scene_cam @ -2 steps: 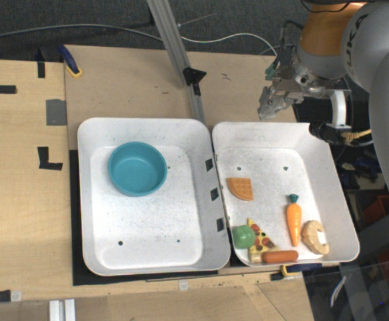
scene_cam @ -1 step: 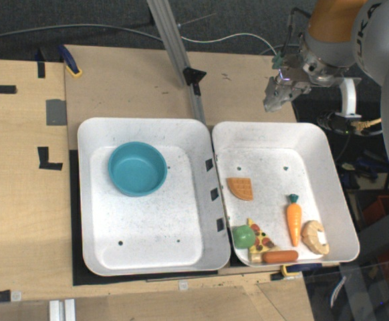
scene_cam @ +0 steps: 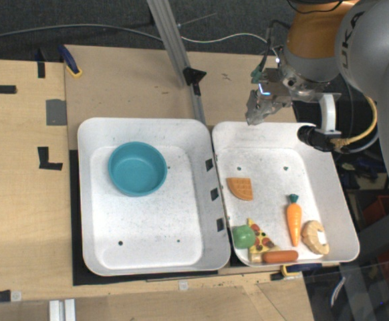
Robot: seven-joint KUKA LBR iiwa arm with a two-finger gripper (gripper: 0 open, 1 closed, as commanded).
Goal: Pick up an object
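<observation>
Where the right bin (scene_cam: pixel 328 179) comes nearest, a sausage (scene_cam: pixel 279 257), green fruit (scene_cam: pixel 243 236), bread roll (scene_cam: pixel 314 237) and carrot (scene_cam: pixel 293 222) lie together; farther in sits a waffle wedge (scene_cam: pixel 240 188). Left, a teal bowl (scene_cam: pixel 138 168) occupies the other bin (scene_cam: pixel 94 199). Above the right bin's far rim hangs the hand (scene_cam: pixel 256 116); I cannot tell how it is set.

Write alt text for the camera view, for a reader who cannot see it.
The gripper hovers above the far rim of the right bin, carrying nothing. That bin holds toy food: a waffle, carrot, bread piece, green item and sausage. The left bin holds a blue bowl.
</observation>
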